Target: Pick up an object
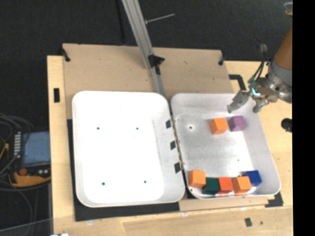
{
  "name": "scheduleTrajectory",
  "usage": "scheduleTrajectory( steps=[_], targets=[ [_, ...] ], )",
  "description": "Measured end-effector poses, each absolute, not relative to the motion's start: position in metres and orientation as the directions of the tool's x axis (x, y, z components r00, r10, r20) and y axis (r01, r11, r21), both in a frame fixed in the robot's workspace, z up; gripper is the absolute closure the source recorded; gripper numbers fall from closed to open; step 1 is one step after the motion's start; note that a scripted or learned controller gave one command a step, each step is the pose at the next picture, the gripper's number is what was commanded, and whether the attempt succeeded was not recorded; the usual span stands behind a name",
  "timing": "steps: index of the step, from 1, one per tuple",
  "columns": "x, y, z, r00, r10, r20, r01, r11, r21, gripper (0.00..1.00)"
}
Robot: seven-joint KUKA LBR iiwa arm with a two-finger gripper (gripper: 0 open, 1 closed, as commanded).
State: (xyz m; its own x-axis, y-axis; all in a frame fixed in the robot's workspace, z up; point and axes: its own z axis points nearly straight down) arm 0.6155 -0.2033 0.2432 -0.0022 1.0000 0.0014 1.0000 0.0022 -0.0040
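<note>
I am at the reaching step: my end effector [244, 102] hangs over the far side of the right bin [211, 107], its two fingers spread apart with nothing between them. Just below it sit a purple block [237, 123] and an orange block [218, 126], side by side and nearly touching. I think the purple one is the easiest to grab, so next I need to go down over it and close, without bumping its orange neighbor. Much farther from the end effector, along the near wall, sit five more blocks in a row: orange, green, orange, orange, blue. The left bin [123, 146] lies well away across the tabletop [147, 58].
</note>
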Motion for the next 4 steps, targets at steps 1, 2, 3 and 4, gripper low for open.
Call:
scheduleTrajectory(
  steps=[1, 2, 3, 4],
  targets=[
    [0.616, -0.204, 0.247, -0.005, 1.000, -0.002, 1.000, 0.005, 0.000, 0.00],
    [0.613, -0.212, 0.186, 0.001, 1.000, -0.002, 1.000, -0.001, -0.004, 0.00],
    [0.620, -0.209, 0.139, -0.003, 1.000, -0.002, 1.000, 0.003, -0.003, 0.00],
    [0.627, -0.213, 0.129, -0.001, 1.000, -0.011, 1.000, 0.001, 0.022, 0.00]
  ],
)
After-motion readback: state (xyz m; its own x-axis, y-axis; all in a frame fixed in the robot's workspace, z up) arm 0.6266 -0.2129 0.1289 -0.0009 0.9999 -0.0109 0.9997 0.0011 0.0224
